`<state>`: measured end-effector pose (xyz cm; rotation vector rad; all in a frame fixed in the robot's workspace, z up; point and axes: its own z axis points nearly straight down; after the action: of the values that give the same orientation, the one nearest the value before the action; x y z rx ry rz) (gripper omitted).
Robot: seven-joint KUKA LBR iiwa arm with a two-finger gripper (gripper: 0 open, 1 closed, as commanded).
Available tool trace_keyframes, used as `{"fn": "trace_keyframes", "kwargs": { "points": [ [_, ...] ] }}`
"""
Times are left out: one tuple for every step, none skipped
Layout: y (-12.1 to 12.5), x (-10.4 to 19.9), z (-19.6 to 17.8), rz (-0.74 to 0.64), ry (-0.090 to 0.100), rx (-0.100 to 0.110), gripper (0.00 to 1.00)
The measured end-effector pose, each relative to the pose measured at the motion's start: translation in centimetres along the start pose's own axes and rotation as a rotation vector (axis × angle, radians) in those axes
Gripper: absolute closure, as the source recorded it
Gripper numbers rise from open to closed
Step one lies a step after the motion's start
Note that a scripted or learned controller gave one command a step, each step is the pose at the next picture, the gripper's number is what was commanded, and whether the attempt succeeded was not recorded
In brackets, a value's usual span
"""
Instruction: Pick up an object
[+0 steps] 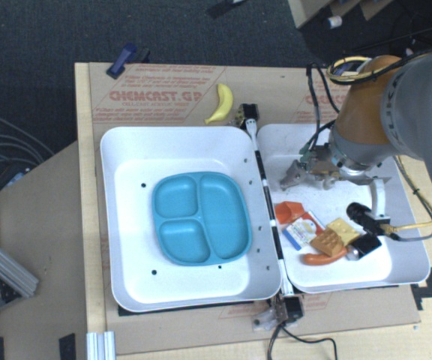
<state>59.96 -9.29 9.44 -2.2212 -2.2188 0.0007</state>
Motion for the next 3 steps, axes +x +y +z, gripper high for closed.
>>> {"fn": "trace_keyframes", "kwargs": {
  "points": [
    [4.4,0.2,1.0,-0.002,-0.001,-0.002,0.0],
    [4.4,0.2,-0.1,-0.002,-0.002,-0.004,1.0],
    [4.4,0.2,-0.1,-0.002,-0.002,-0.003,0.0]
  ]
}}
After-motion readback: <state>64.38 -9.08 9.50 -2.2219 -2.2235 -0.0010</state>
